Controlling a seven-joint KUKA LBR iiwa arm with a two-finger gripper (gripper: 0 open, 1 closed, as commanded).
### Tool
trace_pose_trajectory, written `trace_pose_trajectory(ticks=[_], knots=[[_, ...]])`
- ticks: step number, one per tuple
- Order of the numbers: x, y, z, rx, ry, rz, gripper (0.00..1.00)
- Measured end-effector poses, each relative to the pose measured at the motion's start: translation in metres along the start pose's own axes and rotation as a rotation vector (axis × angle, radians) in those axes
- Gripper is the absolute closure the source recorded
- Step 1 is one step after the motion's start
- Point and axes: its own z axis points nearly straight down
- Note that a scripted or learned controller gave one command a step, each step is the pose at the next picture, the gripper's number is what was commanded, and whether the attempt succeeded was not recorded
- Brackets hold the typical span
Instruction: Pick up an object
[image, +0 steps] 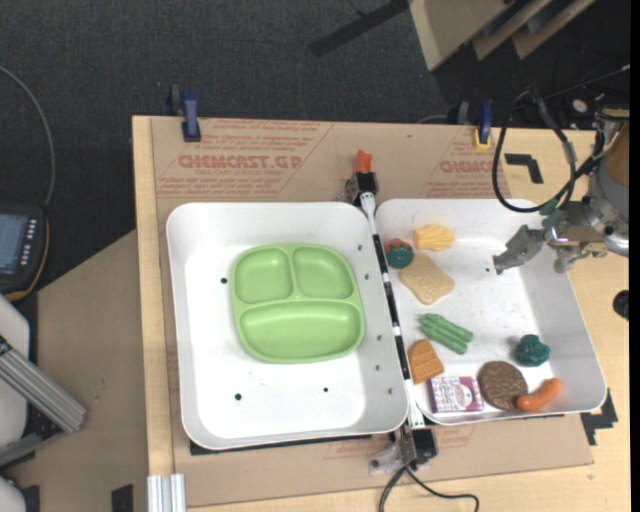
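Note:
The right white bin (570, 300) holds several toy foods. At its back left lie a yellow piece (434, 237), a small teal and red piece (399, 254) and a tan bread slice (427, 281). Green beans (445, 332) lie mid-bin. Along the front sit an orange cracker (424, 358), a pink and white carton (455, 393), a brown patty (501, 382), an orange sausage (537, 396) and a teal broccoli (532, 350). My gripper (508, 256) hangs over the bin's back right, above bare floor, apart from every item.
The left white bin (200, 300) carries a green divided plate (297, 302). Black clips (362, 185) sit along the seam between the bins. Blue clamps (186, 112) hold the cardboard-covered bench at the back. Cables loop near the arm at the upper right.

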Motion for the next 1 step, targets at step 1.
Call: trace_pose_trajectory(ticks=[1], knots=[[-0.0759, 0.0429, 0.1720, 0.004, 0.010, 0.001, 0.00]])
